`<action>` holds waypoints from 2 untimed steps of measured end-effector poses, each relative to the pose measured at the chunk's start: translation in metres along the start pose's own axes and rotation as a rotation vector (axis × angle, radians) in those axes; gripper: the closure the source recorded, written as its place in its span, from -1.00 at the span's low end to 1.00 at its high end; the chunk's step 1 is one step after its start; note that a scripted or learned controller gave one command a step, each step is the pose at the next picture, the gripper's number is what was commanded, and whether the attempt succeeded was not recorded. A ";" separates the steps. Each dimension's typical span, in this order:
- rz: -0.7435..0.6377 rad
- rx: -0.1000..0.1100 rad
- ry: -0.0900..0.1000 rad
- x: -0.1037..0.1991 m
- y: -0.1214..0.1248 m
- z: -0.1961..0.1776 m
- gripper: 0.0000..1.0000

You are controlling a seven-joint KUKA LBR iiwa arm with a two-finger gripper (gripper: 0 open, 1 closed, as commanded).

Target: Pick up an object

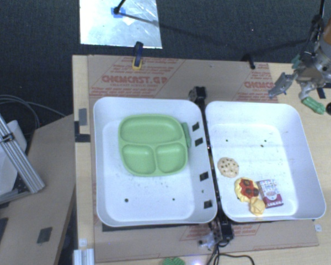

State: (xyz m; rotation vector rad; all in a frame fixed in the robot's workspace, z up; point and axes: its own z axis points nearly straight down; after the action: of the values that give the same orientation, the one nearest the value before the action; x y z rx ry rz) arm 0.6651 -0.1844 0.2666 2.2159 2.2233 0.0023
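Brown board bench (pixel 154 76) over dark floor, 2 white bins side by side. Left bin (pixel 107 203), frame centre-left: green 3-compartment tray (pixel 153 145). Right bin (pixel 303 164): cookie (pixel 228 167), red-yellow toy food (pixel 248 191) and small red-white packet (pixel 270 193) clustered at lower left. Gripper (pixel 303 84) at upper right, above bin's far corner; fingers spread, nothing between.

From my feed the light is bright and even, falling from overhead; both white bins (pixel 254 115) run near overexposed, with only soft shadows along their walls. A foil sheet (pixel 120 14) glares. The picture is slightly soft and grainy.
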 end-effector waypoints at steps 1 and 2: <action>0.006 0.013 0.003 -0.023 -0.048 0.129 -1.00; 0.005 -0.001 -0.001 -0.023 -0.115 0.056 -1.00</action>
State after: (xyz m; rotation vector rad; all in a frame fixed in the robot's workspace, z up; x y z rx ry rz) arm 0.5504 -0.2073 0.2108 2.2205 2.2173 0.0020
